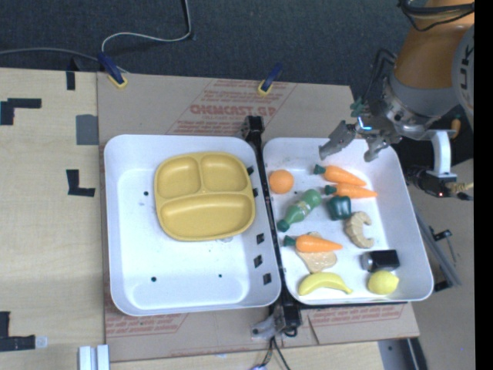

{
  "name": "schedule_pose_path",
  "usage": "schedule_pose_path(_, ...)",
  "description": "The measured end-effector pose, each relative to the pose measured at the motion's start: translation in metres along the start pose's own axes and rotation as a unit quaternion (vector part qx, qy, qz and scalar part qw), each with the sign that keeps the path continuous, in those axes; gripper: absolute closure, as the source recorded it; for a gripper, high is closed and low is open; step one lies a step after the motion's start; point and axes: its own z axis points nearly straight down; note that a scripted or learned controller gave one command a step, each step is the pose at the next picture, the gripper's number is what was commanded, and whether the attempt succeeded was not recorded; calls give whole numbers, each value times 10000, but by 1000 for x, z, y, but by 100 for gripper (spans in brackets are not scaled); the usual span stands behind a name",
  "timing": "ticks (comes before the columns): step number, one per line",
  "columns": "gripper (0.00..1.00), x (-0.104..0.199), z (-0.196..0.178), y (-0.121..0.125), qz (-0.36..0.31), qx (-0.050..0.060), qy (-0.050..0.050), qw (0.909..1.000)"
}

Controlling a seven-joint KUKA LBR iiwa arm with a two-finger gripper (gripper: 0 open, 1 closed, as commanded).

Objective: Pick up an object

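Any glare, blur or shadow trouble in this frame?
Camera view: even, soft lighting; both white bins read bright but keep their edges; the yellow divided plate and toy food are sharp; the gripper is slightly soft, with faint shadow under it; mild barrel curve along the bin rims.

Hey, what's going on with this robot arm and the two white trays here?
A robot arm is reaching in from the right with its tool open above the far edge of the right bin, holding nothing. That bin contains toy food: two carrots just below the tool, an orange, a green bottle, another carrot, a banana and a lemon. The left bin holds a yellow divided plate. Nothing has been picked up yet.
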Motion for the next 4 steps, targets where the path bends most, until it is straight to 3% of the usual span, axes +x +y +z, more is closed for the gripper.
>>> schedule_pose_path(1, 0, -36, 72, 2, 8, 7, -4, 10000)
schedule_pose_path(2, 0, -42, 192, 40, 1, -28, -8, 10000)
schedule_pose_path(3, 100, -42, 182, 40, -1, -24, -14, 10000)
schedule_pose_path(4, 0, -42, 183, 40, 0, -24, -14, 10000)
